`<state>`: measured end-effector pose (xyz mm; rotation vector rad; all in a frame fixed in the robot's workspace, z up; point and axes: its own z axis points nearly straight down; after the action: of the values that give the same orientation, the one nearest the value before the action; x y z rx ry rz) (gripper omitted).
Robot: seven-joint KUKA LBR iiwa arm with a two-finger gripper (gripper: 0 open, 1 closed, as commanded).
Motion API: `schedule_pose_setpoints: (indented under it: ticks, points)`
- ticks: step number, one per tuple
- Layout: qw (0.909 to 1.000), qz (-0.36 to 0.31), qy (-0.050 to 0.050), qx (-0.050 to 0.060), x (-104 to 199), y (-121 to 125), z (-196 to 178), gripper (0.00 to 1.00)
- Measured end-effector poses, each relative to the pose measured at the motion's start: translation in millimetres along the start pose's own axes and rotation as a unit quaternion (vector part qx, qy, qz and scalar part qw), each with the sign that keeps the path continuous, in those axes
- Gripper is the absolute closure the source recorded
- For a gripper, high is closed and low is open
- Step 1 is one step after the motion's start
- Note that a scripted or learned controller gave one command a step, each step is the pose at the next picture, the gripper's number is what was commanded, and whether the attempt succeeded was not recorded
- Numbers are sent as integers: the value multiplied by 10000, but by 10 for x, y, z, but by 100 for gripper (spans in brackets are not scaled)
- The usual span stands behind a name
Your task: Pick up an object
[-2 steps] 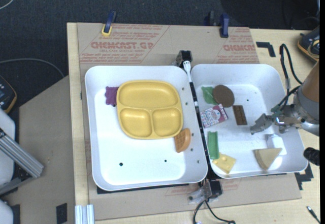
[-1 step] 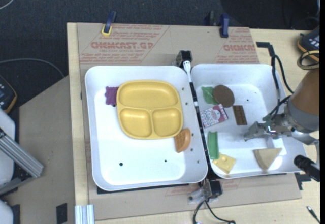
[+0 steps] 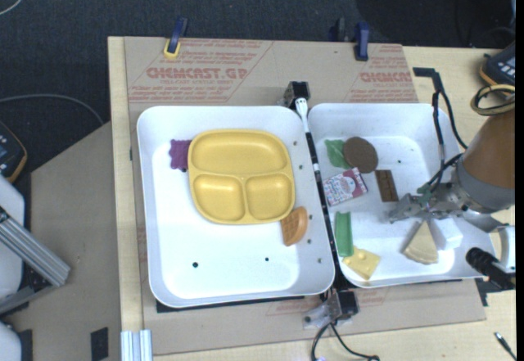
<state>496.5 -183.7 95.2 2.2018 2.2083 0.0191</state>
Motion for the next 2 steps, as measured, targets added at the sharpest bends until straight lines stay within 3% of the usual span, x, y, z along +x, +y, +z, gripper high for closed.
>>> schedule_pose_setpoints:
  ticks: [1, 2]
  points:
    - [10000, 7, 1, 17, 1, -14, -66, 100]
    - [9999, 16, 23, 98, -44, -78, -558, 100]
